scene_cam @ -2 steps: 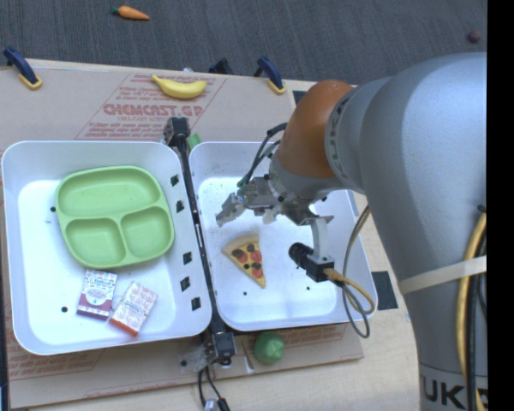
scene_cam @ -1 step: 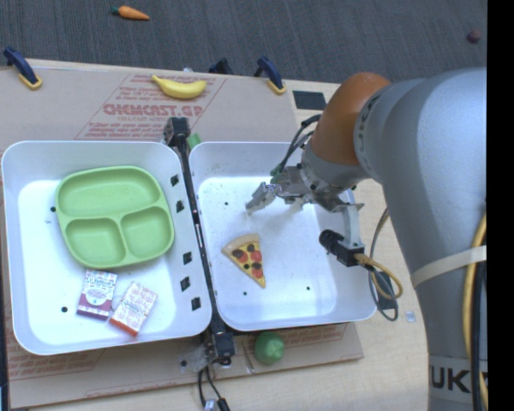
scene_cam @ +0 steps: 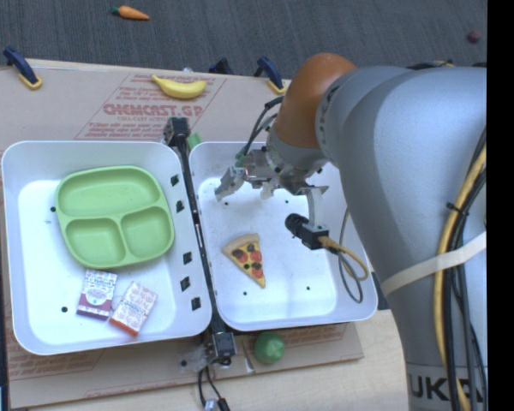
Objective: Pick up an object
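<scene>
Bins sit side by side on the bench point(scene_cam: 34, 92). Far left of the jaws, the left bin point(scene_cam: 17, 229) holds a green divided plate point(scene_cam: 114, 215), and below it two small snack packets point(scene_cam: 98, 294) and point(scene_cam: 134, 307) lie just beside each other. A toy banana point(scene_cam: 180, 85) rests on the cardboard, up and left of the jaws. The jaws point(scene_cam: 250, 176) hover over the back of the right bin point(scene_cam: 347, 302), spread apart and grasping nothing. The pizza slice point(scene_cam: 246, 259) lies flat on the bin floor, below the jaws and well apart from them. A green ball point(scene_cam: 270, 347) sits outside the bin's front edge.
</scene>
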Controlling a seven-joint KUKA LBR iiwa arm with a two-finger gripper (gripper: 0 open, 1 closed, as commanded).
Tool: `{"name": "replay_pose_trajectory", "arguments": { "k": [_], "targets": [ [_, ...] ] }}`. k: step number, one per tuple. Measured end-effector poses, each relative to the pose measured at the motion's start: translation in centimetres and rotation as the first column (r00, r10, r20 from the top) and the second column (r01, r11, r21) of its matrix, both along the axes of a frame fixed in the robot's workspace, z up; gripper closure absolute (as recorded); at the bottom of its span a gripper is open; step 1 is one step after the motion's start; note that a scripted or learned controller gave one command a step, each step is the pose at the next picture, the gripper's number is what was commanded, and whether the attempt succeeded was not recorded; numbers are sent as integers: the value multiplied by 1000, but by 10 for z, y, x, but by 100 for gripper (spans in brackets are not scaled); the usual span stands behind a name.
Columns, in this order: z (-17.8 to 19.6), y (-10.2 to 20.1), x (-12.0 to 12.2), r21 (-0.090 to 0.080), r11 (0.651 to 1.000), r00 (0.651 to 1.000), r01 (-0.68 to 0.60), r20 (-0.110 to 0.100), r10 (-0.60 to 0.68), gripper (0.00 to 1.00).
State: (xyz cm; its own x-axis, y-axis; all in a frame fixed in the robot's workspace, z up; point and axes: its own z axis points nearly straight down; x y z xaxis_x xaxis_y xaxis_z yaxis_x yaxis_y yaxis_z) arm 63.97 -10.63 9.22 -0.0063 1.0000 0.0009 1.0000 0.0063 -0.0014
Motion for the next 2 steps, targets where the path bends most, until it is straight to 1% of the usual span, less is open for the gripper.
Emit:
{"name": "replay_pose_trajectory", "arguments": {
  "k": [1, 2],
  "targets": [
    [10, 0, 0, 1, 1000, 1000, -3, -1, 3, 100],
    [101, 89, 18, 2, 1000, 1000, -1, 2, 1, 100]
  ]
}}
